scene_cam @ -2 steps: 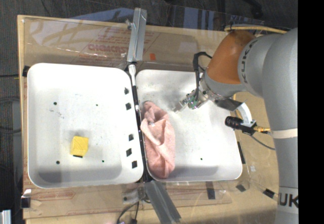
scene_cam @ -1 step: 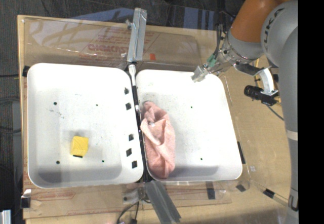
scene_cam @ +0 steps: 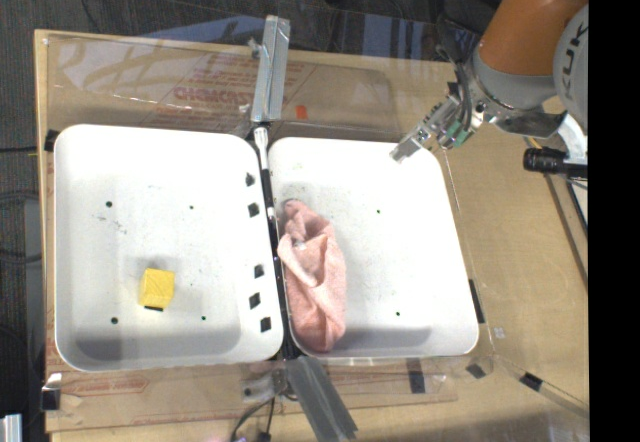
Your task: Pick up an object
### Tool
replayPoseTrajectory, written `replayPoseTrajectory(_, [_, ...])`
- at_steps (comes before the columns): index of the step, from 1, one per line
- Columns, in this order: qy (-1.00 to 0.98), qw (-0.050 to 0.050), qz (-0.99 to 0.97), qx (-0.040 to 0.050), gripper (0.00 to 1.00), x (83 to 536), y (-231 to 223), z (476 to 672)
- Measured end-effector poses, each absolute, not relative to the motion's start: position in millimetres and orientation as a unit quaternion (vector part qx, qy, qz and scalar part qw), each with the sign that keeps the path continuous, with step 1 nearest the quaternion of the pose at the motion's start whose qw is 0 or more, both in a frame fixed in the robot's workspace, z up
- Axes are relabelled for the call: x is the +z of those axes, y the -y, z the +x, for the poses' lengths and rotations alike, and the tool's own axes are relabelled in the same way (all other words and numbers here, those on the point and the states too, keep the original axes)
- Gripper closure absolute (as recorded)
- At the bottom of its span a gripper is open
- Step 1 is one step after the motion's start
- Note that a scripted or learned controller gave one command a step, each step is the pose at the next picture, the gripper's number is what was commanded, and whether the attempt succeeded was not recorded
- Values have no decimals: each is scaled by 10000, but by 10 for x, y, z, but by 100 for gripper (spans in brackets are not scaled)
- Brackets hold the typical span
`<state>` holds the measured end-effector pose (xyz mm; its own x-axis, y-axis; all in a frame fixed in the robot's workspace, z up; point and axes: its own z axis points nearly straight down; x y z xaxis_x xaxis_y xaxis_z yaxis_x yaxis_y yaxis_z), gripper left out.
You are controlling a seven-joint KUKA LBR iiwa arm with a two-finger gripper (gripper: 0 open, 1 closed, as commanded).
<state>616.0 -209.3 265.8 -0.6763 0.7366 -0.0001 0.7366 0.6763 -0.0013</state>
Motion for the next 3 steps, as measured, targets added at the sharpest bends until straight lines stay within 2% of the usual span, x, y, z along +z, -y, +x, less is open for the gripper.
replayPoseTrajectory(1, [8266,-2,-5627,7,100,2849,2103,6450])
replayPoseTrajectory(2, [9494,26,-3139,5,100,2595,2027,6050])
replayPoseTrajectory(3, [9892,11,-1462,1,100,2847,2099,5833])
